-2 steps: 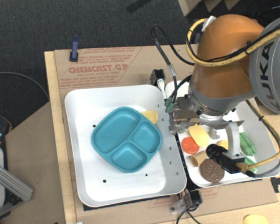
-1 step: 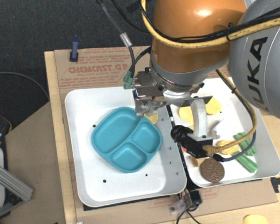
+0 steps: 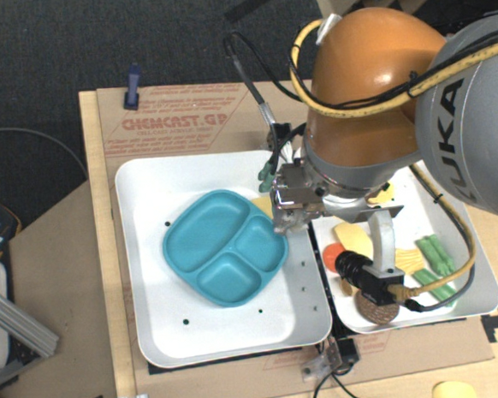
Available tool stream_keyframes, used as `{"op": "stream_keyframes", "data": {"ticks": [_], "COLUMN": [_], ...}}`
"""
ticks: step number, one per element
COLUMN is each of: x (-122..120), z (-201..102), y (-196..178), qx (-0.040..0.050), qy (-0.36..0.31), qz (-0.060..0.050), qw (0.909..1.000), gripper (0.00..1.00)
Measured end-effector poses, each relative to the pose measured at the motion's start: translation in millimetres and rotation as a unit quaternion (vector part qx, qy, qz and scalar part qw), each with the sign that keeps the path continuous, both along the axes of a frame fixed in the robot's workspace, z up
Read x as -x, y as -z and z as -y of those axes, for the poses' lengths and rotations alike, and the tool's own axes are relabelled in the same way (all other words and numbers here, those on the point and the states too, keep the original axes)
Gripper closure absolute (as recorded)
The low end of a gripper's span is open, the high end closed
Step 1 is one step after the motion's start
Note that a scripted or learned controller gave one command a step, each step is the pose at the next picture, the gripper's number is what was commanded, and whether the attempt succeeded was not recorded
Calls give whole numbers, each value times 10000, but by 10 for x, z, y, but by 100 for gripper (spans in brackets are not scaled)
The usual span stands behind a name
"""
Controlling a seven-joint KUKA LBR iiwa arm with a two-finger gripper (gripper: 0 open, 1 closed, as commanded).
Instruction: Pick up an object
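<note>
The gripper hangs low at the right edge of the blue tray in the left bin, jaw state impossible to tell, nothing visibly held, so the pick looks undone.

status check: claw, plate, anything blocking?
Claw low at the blue divided plate's right edge, over the left bin. Nothing seen held. Arm covers much of the right bin, which holds toy food.

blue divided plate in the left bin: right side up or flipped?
Right side up. The blue divided plate shows its three recessed compartments facing the camera, lying flat on the left bin's floor.
</note>
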State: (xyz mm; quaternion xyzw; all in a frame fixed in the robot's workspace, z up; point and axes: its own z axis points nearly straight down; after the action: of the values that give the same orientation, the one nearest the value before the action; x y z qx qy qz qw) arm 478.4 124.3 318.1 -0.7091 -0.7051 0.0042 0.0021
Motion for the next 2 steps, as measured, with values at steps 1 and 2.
{"op": "stream_keyframes", "data": {"ticks": [1, 2], "x": [-218, 8], "z": [-264, -17], "y": [-1177, -445], "qx": [-38, -2], "qy": [-44, -10], "qz": [118, -5], "qw": [9999, 10000], "gripper": [100, 100]}}
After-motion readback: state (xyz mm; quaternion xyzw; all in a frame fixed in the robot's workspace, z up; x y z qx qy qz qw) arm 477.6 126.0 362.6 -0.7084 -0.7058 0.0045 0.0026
